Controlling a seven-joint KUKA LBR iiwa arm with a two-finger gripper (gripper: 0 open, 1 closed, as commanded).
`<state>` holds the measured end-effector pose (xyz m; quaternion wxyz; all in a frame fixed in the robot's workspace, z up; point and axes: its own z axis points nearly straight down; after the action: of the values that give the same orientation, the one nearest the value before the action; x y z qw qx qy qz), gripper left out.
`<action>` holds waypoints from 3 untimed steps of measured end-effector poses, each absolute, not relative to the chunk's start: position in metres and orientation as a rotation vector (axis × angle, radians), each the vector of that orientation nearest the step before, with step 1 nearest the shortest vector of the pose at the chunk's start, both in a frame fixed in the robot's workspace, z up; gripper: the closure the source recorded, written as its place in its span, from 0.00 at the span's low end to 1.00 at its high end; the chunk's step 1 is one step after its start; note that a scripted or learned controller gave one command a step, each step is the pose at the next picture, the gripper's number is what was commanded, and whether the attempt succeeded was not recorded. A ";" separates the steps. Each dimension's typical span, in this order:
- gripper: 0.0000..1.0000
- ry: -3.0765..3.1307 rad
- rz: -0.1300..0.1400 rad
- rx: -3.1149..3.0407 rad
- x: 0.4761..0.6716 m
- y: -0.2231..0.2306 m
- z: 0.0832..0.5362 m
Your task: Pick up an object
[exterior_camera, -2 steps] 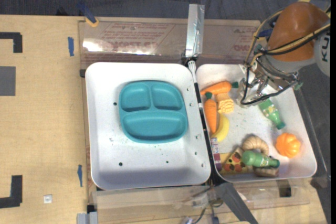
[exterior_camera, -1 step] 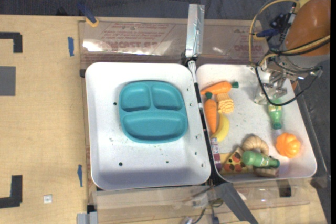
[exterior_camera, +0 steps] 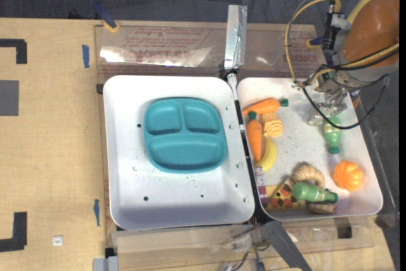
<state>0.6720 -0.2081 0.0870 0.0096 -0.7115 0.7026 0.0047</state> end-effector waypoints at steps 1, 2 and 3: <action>1.00 2.190 0.007 -2.212 0.675 -0.206 0.101; 1.00 2.192 0.006 -2.219 0.673 -0.205 0.091; 1.00 2.254 0.001 -2.177 0.669 -0.201 0.087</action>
<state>0.6691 -0.2008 0.0874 0.0041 -0.6946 0.7193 0.0004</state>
